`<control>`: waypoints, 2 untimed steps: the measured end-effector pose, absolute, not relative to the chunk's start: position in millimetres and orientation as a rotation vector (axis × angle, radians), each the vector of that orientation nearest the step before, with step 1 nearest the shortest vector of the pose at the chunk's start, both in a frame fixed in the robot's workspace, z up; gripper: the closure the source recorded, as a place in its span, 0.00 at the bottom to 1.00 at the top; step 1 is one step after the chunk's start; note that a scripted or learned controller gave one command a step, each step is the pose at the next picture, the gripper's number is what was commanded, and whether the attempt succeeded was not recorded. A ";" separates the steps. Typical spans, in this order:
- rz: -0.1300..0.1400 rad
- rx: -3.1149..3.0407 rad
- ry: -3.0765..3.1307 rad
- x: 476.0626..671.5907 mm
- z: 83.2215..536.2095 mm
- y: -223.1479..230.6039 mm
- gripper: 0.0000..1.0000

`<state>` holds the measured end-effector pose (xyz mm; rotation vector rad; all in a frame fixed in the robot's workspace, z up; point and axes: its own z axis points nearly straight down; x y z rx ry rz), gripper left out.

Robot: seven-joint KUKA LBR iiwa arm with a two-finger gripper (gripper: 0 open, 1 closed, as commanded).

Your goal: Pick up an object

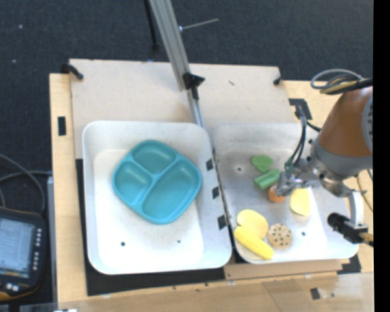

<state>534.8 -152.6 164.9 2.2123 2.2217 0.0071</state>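
At the near edge of the right bin (247,142) a yellow banana (253,243) lies slantwise, touching a pale yellow round piece (253,221) just behind it. Just to the banana's right sits a brown cookie (280,236) with dark specks. Farther back and to the right lies a pale yellow slice (300,202).

The gripper (285,186) hangs low over the middle of this bin, right above an orange piece (276,195) and beside the right end of a green bean-like strip (266,179). Whether its tips are apart or together cannot be told, and nothing is seen caught between them. The arm (346,135) comes in from the right, its orange-brown body bulking over the bin's right side, with the grey wrist bent down and leftward toward the toys.

Just behind the strip lies a second green piece (261,163).

In the left bin (97,142) a blue divided plate (157,181) rests near the centre, well apart from the toys.

Beyond the bins a grey metal pole (172,38) slants away to the far left.
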 end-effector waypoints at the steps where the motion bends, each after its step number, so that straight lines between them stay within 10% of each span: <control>1: 0.008 2.211 2.221 532.4 224.6 -146.1 1.00; 2: 0.006 2.212 2.220 540.9 278.1 -155.1 1.00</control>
